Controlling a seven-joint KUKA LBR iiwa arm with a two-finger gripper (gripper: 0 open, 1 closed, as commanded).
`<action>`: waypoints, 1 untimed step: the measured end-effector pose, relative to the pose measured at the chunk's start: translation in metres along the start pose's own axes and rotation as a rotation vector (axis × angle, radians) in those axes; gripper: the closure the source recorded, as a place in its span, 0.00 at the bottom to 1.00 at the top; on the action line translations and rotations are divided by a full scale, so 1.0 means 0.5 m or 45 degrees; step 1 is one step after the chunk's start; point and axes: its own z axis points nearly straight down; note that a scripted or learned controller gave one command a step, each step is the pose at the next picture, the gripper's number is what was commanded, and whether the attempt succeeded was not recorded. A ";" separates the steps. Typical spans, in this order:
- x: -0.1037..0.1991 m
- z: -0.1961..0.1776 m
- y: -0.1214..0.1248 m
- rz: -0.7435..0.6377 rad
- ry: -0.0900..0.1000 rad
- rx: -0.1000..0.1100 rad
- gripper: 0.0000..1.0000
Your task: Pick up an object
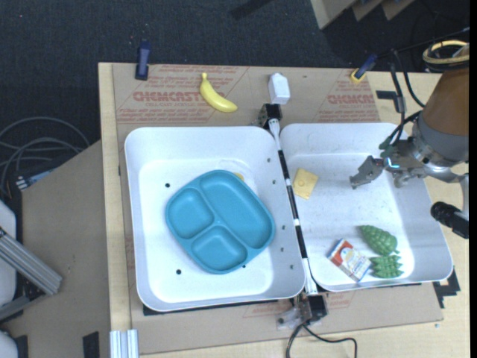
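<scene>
Camera view shows the gripper (367, 171) above the floor of the right bin (328, 144), near its upper middle, with the grey arm entering from the right. The fingers are small and dark against the bin; whether they are apart or together cannot be told, and nothing is visible between them.

Candidate objects in the right bin:
- yellow block (304, 183), close to the bin's left wall, to the left of the gripper and apart from it.
- red-and-white packet (348, 258), near the front edge.
- green leafy items (381, 249), just beside the packet on its right.

The left bin (149, 151) holds a blue divided plate (218, 220). A banana (216, 95) lies on the bench behind the bins, outside both.

Probable failure causes:
1. The gripper is over bare floor. A straight descent from this position would likely close on nothing.
2. The yellow block lies near the wall between the bins. A finger may strike that wall, or push the block against it, instead of straddling the block.
3. The packet looks flat and low. The fingers may slide over it without purchase.
4. The packet and the green items lie close together. A grasp there may catch both or shove one aside.
</scene>
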 end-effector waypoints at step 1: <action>-0.069 0.076 -0.054 0.002 -0.001 0.002 0.00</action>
